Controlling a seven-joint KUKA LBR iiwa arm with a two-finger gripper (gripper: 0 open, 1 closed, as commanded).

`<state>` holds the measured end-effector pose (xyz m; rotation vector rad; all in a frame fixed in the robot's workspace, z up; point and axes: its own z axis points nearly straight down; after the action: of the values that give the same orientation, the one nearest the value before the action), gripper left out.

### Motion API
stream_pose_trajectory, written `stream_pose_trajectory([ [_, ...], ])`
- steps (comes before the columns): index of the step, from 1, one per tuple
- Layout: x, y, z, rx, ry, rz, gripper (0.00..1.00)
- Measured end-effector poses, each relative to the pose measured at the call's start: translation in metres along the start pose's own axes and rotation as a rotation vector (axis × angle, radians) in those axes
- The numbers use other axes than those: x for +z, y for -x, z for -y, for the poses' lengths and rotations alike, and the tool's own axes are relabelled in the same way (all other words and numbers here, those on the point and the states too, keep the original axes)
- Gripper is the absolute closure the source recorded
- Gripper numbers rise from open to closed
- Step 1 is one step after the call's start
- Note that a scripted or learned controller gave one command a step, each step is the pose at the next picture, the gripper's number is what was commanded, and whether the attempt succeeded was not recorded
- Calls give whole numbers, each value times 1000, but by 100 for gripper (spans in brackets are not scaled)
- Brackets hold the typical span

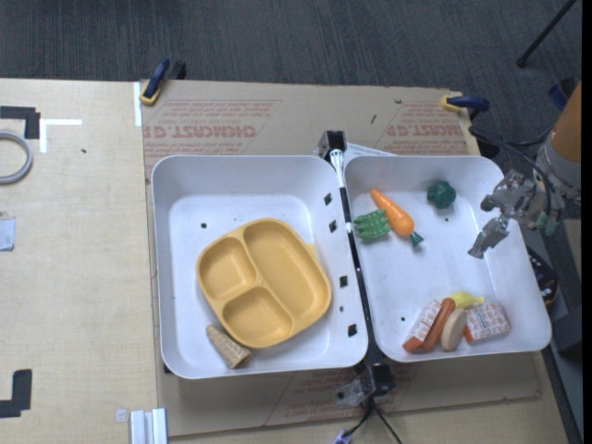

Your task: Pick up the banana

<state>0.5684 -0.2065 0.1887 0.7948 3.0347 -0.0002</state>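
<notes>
At the right bin's (518,345) front edge, one banana (465,299) peeks out, mostly hidden, axis unclear. One carrot (394,213), one yellow tray (264,282). End effector (490,237) spread, pinching nothing.

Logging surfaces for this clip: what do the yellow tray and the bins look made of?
Yellow tray: likely moulded plastic, matte, with three rounded compartments in one uniform colour. Left bin and right bin: probably thin plastic, smooth white, slightly glossy, with rounded rims. Neither material is certain from the look alone.
</notes>
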Motion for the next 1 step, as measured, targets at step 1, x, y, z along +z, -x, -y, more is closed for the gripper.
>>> stream_pose_trajectory([
  [1,49,-41,38,-41,0,-2,0],
])
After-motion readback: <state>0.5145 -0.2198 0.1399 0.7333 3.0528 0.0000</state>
